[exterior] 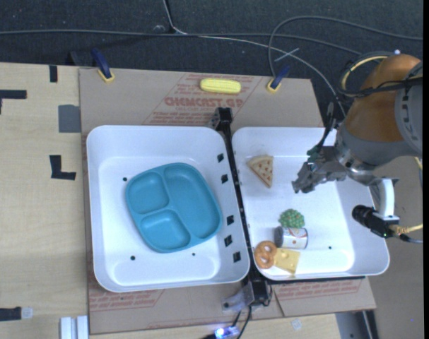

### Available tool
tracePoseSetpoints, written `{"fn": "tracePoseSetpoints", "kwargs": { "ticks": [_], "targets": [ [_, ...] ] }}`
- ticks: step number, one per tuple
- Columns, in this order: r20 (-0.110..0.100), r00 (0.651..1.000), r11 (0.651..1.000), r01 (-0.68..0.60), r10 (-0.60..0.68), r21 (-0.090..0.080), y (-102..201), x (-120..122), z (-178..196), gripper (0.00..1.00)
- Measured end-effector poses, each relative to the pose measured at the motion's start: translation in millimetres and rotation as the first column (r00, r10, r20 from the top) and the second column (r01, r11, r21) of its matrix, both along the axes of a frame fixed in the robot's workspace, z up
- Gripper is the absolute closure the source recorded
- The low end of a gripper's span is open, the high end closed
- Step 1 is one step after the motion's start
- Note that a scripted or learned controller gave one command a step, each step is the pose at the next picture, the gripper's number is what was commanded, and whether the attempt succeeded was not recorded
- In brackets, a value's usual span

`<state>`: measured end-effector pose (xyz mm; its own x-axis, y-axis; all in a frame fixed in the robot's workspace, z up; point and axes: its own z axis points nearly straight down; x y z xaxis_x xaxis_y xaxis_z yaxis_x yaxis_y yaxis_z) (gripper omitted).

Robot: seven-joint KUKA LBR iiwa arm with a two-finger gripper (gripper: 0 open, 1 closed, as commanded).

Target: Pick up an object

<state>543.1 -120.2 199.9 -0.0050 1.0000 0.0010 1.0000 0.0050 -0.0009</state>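
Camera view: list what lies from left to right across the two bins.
blue divided plate → pizza slice → broccoli → gripper

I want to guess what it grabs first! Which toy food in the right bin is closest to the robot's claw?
The pizza slice. It lies just left of the gripper, while the broccoli, can, pretzel and cheese sit farther down.

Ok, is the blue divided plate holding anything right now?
Empty. The blue plate lies flat in the left bin, and all three of its compartments show bare blue.
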Motion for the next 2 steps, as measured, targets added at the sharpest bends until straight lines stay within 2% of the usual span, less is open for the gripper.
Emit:
{"fn": "tracePoseSetpoints", "kwargs": {
  "ticks": [1,2],
  "targets": [
    [0.0,1.0,1.0,-0.002,0.002,0.001,58,-10,10,1.0],
    [-0.001,1.0,1.0,-0.001,0.001,0.0,105,-5,12,1.0]
  ]
}}
